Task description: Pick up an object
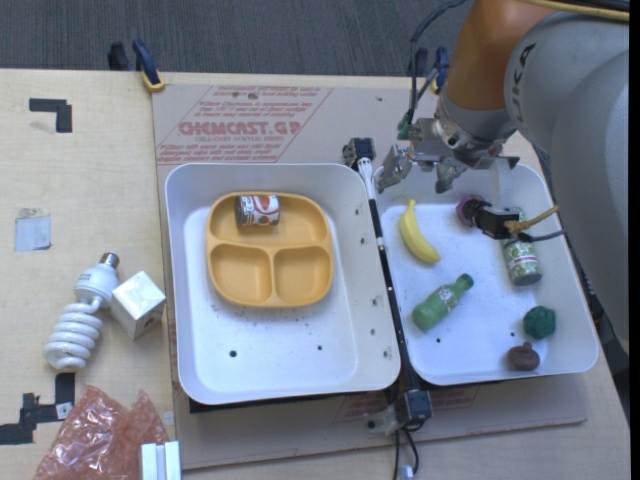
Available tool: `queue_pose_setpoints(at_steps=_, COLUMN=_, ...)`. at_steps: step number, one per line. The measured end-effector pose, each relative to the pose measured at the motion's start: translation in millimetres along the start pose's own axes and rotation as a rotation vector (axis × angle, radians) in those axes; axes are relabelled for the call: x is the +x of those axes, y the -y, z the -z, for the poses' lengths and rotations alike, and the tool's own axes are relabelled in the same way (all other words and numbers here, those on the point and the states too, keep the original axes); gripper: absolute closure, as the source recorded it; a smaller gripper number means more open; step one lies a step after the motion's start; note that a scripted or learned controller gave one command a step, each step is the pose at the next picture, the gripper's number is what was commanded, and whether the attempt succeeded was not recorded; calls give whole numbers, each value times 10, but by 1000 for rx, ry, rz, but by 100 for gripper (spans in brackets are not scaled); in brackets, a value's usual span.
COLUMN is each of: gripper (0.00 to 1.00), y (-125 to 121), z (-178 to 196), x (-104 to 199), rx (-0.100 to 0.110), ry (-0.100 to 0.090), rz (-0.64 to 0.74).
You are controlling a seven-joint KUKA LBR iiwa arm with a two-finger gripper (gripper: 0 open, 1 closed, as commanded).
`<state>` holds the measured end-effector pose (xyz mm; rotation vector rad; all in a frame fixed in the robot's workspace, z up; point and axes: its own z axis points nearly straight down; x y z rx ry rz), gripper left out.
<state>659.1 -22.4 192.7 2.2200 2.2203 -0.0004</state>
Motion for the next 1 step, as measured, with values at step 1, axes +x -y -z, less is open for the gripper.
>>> queue_pose_setpoints(at_steps=1, gripper=0, y=245, z=-794, x=-727, rx=1, ry=0, rz=0)
